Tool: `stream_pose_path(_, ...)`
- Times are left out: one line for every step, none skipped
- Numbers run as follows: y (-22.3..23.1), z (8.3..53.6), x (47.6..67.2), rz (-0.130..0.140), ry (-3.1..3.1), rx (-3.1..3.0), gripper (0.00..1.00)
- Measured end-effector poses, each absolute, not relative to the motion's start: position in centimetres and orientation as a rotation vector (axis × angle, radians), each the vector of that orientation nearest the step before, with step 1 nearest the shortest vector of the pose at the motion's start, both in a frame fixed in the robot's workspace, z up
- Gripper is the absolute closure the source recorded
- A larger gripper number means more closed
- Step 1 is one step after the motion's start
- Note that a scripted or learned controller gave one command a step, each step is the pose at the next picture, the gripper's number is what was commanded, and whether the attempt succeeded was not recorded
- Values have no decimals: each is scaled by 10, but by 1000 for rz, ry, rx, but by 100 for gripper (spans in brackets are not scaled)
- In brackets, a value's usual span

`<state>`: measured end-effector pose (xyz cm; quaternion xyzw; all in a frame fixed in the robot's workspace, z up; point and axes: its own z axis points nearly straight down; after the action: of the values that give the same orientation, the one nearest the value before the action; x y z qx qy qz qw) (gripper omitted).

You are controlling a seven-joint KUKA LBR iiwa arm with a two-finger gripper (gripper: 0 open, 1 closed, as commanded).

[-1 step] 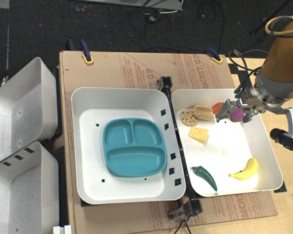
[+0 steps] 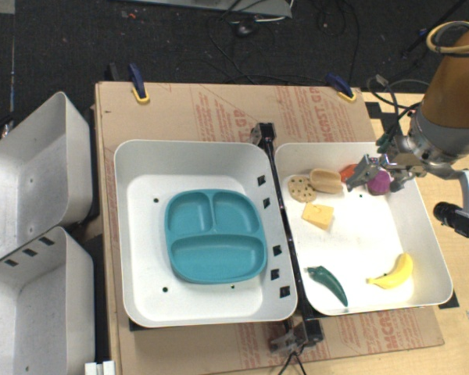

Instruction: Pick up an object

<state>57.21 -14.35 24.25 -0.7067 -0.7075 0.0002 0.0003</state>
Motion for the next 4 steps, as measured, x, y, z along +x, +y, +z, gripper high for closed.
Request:
stream_pose_path(-137,182,566,5,-2217,-2219,0)
stream_pose_path(-129,120,567,3,-2218,-2220,0)
stream_pose_path(-129,90,567,3,-2218,-2221,0)
stream_pose_path(-129,102,568,-1,-2219,-2224,100)
